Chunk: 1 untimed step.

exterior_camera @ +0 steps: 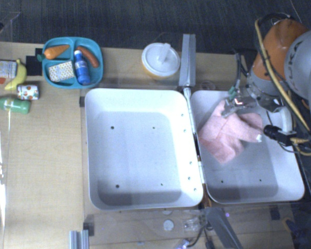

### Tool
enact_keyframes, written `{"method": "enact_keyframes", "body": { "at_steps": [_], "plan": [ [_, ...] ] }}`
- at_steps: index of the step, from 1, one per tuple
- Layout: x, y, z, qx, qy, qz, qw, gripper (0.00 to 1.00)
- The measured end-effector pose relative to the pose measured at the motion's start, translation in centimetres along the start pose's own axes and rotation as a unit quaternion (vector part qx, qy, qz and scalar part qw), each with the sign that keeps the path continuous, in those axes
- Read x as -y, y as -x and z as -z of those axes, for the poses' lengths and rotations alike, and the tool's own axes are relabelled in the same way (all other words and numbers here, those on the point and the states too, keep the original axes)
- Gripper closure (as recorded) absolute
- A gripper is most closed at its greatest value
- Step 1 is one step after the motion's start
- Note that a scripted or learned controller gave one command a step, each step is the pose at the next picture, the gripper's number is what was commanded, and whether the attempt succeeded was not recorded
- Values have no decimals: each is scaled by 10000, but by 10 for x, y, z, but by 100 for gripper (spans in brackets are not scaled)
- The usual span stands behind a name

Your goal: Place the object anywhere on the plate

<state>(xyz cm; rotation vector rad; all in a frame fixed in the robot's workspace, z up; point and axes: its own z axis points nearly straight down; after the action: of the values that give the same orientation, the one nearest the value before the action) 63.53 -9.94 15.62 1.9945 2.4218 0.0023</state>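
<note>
A crumpled pink cloth (228, 133) lies in the right white bin (280, 185), in its upper left part. My gripper (235, 104) is right at the cloth's upper edge, touching or just over it, with the grey arm and its orange band (280, 38) behind it at the right. The cloth bunches up toward the gripper. A teal divided plate (96, 53) sits on the bench at the far left, beyond the left bin, and carries toy food and a small blue bottle (82, 66).
The left white bin (140, 144) stands between the cloth and the plate. A white lidded cup (160, 59) stands behind the bins. A banana, a small can and a green bottle (10, 105) lie at the bench's left edge. Cables (290, 134) hang over the right bin.
</note>
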Motion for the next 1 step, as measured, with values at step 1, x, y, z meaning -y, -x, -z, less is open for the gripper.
{"method": "enact_keyframes", "body": {
  "at_steps": [1],
  "plan": [
    [-6,-10,56,-4,2,-10,10000,100]
  ]
}}
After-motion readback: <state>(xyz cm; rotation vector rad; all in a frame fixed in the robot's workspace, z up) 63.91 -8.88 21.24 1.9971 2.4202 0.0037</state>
